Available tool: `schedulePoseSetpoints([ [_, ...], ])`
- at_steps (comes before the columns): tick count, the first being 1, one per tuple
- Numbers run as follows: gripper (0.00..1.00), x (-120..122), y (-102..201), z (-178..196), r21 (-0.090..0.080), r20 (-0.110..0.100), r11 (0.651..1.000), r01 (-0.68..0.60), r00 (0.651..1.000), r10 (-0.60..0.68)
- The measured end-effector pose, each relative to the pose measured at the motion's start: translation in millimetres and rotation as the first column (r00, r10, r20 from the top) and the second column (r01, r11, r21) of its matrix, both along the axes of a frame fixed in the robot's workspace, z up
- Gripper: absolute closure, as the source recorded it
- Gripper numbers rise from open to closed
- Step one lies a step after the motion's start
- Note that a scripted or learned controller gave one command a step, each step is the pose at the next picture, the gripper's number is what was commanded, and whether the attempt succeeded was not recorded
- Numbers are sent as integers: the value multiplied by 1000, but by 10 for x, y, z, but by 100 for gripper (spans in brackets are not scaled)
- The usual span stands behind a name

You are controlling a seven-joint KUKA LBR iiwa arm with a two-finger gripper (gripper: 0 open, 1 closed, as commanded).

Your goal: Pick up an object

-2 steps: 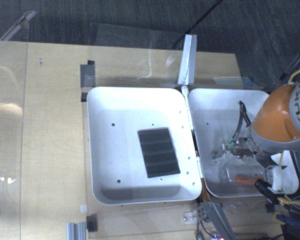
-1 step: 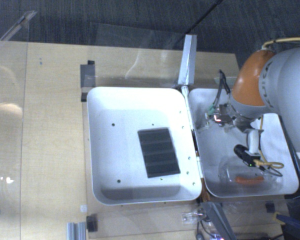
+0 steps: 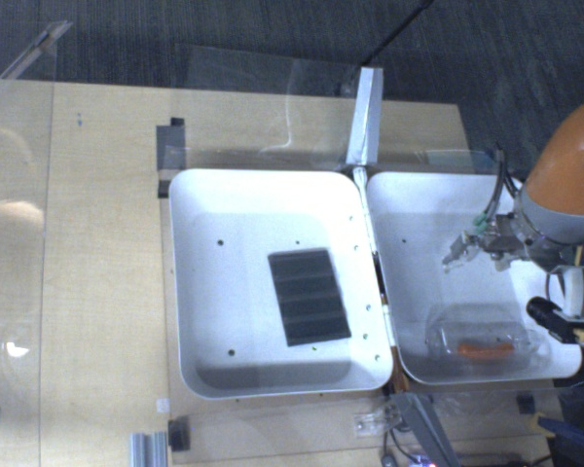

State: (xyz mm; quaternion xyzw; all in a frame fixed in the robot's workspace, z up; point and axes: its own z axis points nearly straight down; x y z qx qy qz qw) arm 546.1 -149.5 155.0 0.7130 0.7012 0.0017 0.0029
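The tool [image 3: 464,248], its grip unreadable in blur, hangs above the right bin [image 3: 409,202].

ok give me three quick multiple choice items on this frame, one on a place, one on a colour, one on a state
1. Where does the dark ribbed panel lie?
A. in the left bin
B. in the right bin
C. on the bare bench

2. What colour shows inside the clear plastic container?
A. blue
B. orange-red
C. green

3. How does the gripper stand relative to the clear container?
A. clamped around it
B. resting on top of it
C. apart from it, farther back over the right bin

Answers:
1. A, the panel sits near the middle of the left bin.
2. B, an orange-red streak shows through its clear wall.
3. C, white bin floor shows between the gripper and the container at the bin's near edge.
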Motion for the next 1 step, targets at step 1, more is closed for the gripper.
schedulePoseSetpoints([
  [1,0,-507,369,-642,1,5,999,-48,999,48],
])
